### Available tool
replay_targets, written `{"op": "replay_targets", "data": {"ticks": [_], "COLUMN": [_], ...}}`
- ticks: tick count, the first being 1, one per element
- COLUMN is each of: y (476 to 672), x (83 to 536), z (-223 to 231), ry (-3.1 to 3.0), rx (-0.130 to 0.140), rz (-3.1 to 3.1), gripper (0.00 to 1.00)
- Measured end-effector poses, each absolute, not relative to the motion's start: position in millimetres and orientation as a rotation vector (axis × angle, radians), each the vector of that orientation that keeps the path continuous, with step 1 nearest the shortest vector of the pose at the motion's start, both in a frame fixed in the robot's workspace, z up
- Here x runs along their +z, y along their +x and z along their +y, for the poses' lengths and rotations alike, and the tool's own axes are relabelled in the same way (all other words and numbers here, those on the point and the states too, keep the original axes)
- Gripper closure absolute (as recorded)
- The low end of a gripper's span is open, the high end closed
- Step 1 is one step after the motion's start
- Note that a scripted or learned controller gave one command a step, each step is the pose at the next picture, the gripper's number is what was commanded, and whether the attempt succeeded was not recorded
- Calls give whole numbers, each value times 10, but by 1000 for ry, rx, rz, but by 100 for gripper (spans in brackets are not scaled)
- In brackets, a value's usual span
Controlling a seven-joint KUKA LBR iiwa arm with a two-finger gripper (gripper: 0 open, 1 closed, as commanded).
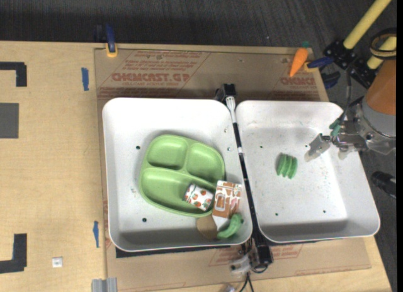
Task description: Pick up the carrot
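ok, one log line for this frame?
task: pick carrot | gripper: over right bin, holding nothing | carrot: on bench behind bins, untouched | right bin: green ridged piece

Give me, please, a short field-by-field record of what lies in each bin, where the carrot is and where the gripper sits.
left bin: green divided plate, small printed cartons at its near right edge
right bin: green ridged item, lying alone near the middle
carrot: outside both bins, on the cardboard beyond the right bin's far edge
gripper: over the right bin's right part, apart from the ridged item, nothing between its fingers
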State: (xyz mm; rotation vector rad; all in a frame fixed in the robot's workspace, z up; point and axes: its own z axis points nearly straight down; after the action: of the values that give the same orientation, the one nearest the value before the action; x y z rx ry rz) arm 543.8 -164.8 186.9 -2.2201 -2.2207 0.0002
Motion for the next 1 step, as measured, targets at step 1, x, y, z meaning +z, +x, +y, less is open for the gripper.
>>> {"op": "replay_targets", "data": {"ticks": [1], "y": [5113], "x": [1459], "z": [-917], "ry": [-2331], "rx": [2], "rz": [-2101], "gripper": [0]}}
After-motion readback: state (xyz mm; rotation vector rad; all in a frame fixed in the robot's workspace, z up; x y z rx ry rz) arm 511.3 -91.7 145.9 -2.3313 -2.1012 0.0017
